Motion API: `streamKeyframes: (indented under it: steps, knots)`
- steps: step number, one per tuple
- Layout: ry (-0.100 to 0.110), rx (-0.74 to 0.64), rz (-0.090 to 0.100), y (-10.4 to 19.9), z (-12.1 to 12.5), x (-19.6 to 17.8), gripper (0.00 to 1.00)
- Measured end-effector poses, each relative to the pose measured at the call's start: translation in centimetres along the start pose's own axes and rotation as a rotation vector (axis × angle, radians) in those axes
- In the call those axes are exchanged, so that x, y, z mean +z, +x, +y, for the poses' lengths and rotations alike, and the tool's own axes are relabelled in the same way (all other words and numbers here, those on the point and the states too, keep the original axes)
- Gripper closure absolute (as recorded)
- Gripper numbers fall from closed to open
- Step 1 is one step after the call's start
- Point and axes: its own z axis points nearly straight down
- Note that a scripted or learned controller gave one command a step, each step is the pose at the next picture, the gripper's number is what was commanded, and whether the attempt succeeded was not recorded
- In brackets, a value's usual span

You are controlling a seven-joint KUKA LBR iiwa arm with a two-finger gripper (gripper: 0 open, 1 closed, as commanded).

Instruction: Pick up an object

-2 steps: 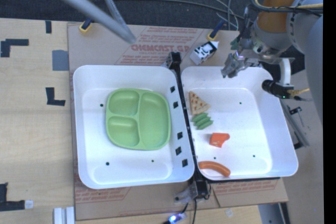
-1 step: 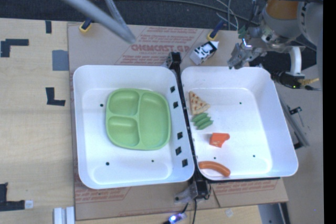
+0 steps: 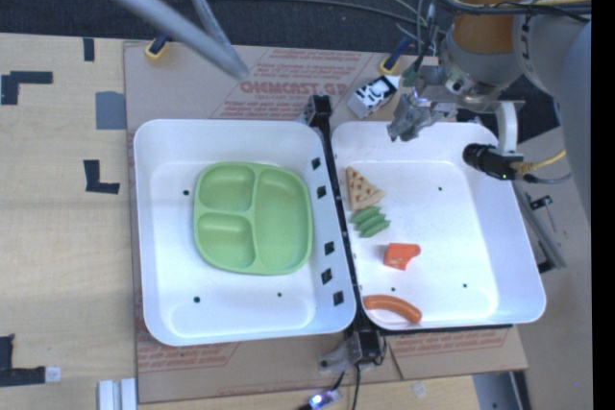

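The arm [image 3: 524,5] comes in from the right side, w/ its orange band at the top right of the view. The gripper [image 3: 411,122] hangs over the far edge of the right bin [image 3: 500,245], near the bin's far left corner. Its fingers point down and look close together, but the view is too small and dark there, so I cannot tell if they are open or closed. Nothing is visible between them.

In the right bin, four toy food items lie along the left side, approx. in a column: a pizza slice [image 3: 361,188] nearest to the gripper, then a green pea pod [image 3: 371,223] just beside it, then a red-orange piece [image 3: 402,254], and a sausage [image 3: 392,307] at the near edge. All are well apart from the gripper.

The left bin [image 3: 163,283] holds a green divided plate [image 3: 254,217], lying flat in the middle.
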Motion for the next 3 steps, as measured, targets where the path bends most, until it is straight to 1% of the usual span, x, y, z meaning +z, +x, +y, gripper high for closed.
streamKeyframes:
  steps: [1, 3]
  knots:
    - [-0.001, -0.002, 0.001, 5.3, -1.2, -0.8, 1.0]
    - [0.001, -0.001, 0.0, 15.3, -4.2, 1.7, 1.0]
